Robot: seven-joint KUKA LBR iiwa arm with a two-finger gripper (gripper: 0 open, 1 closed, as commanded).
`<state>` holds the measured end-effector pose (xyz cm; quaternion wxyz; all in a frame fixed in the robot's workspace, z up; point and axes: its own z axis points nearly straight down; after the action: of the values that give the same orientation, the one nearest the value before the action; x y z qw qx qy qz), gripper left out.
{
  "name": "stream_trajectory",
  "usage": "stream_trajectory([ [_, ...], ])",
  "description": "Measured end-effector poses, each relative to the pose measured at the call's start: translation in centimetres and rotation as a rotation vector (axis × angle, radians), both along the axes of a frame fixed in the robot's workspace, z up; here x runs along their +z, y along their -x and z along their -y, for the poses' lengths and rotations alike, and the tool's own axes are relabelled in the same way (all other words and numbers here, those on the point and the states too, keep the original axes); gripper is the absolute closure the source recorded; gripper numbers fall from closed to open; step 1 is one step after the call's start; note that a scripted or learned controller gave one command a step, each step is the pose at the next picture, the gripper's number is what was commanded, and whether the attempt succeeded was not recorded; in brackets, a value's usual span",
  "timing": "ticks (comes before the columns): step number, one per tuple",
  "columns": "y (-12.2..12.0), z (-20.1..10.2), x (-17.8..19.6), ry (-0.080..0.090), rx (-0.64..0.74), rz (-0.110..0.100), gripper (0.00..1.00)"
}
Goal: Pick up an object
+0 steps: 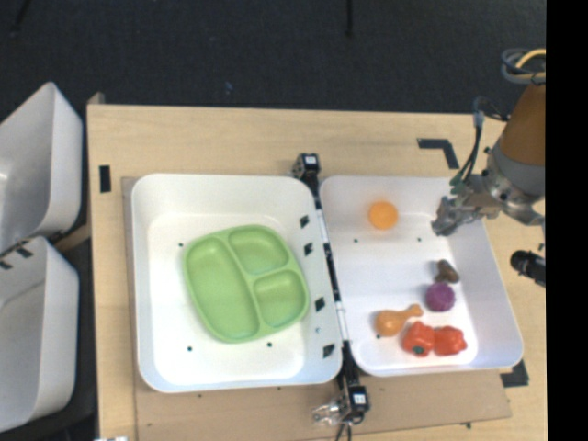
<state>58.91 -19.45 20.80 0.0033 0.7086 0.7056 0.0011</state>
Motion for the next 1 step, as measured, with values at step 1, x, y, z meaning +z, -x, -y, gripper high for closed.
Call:
stream_trajectory([
  [1,-0.07,0.06,0.2,-0.002,0.0,-0.004,1.0],
])
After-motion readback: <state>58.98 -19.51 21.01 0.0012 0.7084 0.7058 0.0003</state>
